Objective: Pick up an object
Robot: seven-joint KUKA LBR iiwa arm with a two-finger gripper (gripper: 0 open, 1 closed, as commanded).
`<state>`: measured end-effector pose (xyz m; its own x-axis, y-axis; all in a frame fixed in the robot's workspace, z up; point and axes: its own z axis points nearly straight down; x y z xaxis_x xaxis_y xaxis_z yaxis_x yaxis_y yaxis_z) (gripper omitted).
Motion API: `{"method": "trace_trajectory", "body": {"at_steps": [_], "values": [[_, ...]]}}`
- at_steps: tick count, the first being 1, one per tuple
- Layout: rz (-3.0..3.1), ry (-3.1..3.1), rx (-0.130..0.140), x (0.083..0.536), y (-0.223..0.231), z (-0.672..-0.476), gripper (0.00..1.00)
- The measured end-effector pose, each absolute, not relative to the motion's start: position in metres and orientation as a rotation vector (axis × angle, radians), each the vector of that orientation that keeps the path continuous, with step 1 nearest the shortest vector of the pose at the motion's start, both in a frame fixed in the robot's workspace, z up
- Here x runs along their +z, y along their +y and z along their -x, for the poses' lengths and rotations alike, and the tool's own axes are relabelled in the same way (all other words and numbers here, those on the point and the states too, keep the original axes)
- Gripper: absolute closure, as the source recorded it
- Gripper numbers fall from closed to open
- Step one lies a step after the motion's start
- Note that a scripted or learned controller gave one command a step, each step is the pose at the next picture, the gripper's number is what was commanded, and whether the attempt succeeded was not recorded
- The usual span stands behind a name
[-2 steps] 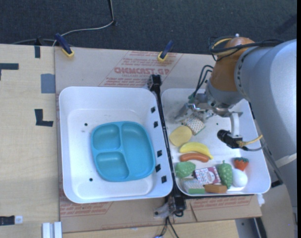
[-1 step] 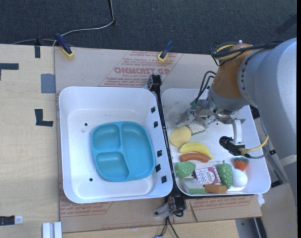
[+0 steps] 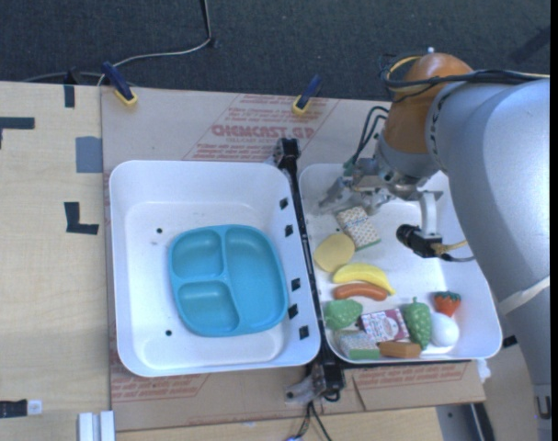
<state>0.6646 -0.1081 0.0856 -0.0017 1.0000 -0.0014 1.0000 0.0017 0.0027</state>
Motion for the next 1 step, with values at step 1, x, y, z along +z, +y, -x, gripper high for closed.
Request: {"method": "trace_trajectory", "body": {"at_steps": [1], "values": [[-2.218,2.219,0.0,0.0861,-0.1066,-0.6339,0.0]]}}
